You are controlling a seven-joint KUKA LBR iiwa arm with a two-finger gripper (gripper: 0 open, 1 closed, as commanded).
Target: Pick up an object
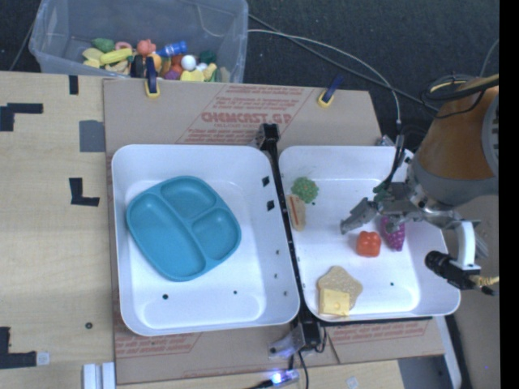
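Observation:
My gripper [375,224] hangs over the right bin [405,298], near its right side, and stands open. One grey finger [353,220] slants down to the left; the other is next to a purple grape bunch [395,236]. A red pepper-like toy [368,244] lies just below the gap between them, not gripped. Further left lie a green broccoli [305,189] and a small hot dog [297,211] by the bin's left wall. A slice of bread with yellow cheese [336,289] rests near the front edge.
The left bin [146,298] holds a blue divided plate [185,226]. A clear tub [138,31] with several small toys stands behind the bench at the top left. A cable [340,55] runs across the dark floor to the arm.

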